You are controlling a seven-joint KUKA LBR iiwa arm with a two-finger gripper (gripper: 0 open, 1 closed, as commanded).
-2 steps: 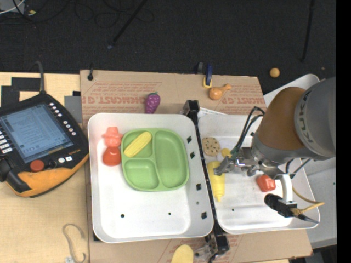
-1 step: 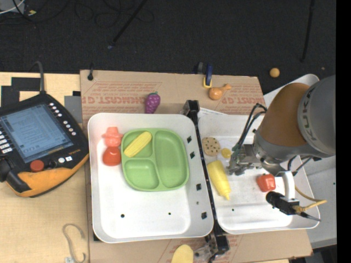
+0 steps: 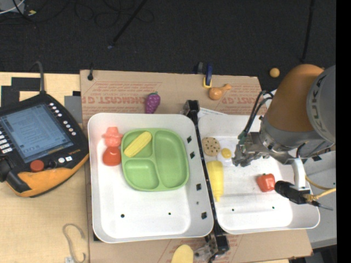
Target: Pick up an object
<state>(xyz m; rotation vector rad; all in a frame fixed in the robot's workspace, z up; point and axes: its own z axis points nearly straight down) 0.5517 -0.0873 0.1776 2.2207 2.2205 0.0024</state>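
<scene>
Claw (image 3: 241, 156) is low in the right bin (image 3: 258, 221), its tip a dark tangle from up here, so I cannot tell whether it is apart or together. Nearest target: a small yellow piece (image 3: 226, 153), just to its left, with the cookie (image 3: 210, 145) beyond that. The yellow pepper (image 3: 215, 178) lies down-left, long axis running up and down the view beside the bins' divide. The red block (image 3: 266, 182) sits down-right. Cardboard (image 3: 115, 95) behind carries mirrored print, illegible. Left bin (image 3: 142, 218) holds a green tray (image 3: 164, 169) with corn (image 3: 136, 143).
</scene>
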